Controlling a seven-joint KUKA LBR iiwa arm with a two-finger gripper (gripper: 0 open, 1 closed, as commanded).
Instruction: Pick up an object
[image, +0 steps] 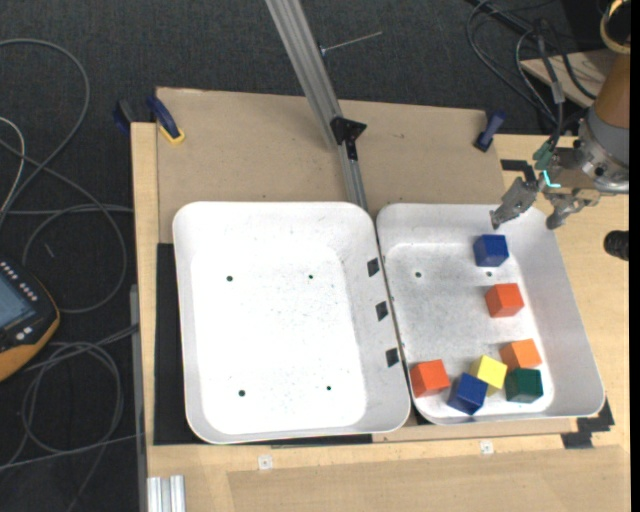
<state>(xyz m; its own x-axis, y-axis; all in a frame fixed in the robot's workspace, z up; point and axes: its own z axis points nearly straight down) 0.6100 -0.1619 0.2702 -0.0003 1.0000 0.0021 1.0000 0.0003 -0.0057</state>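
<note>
Two shallow white bins sat side by side on the bench: the left bin (275, 320) bare of blocks, the right bin (440, 300) carrying all of them. The arm (612, 120) reached in from the right and hung over the right bin's far corner, its gripper (531, 209) with fingers spread apart and nothing between them.

The move ahead seemed to turn on one relation: the blue block (490, 249) lay just below and slightly left of the open fingers in the view, nearest of all the blocks, not touched. A short drop with a small shift toward the bin's middle would probably bring the jaws around it (its faces looked a little skewed to the finger line, so a wrist turn might help).

An orange-red block (504, 299) sat nearby, apart from the blue one. The rest clustered at the near edge: orange cube (430, 376), second blue block (467, 391), yellow block (491, 371), green block (523, 384) and another orange block (520, 353).
</note>
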